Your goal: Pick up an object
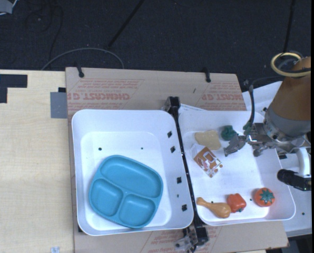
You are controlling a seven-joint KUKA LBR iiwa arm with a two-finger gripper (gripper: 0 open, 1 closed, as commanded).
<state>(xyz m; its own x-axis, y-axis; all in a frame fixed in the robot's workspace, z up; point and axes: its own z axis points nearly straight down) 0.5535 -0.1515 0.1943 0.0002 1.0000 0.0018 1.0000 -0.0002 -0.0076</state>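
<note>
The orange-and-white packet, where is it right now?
In the right bin, left of centre: the packet lies just below the pale beige piece and left of the gripper.

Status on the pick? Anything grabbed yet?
Done: nothing lifted. The pale block, teal piece, patterned packet, drumstick, red toy and tomato all lie in the right bin. In hand: end effector sits low beside the teal piece. Left: grasp and lift.

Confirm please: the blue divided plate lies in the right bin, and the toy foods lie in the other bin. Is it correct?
Not quite. The camera view shows the blue divided plate in the left bin; the toy foods, such as the tomato and drumstick, lie in the right bin.
</note>
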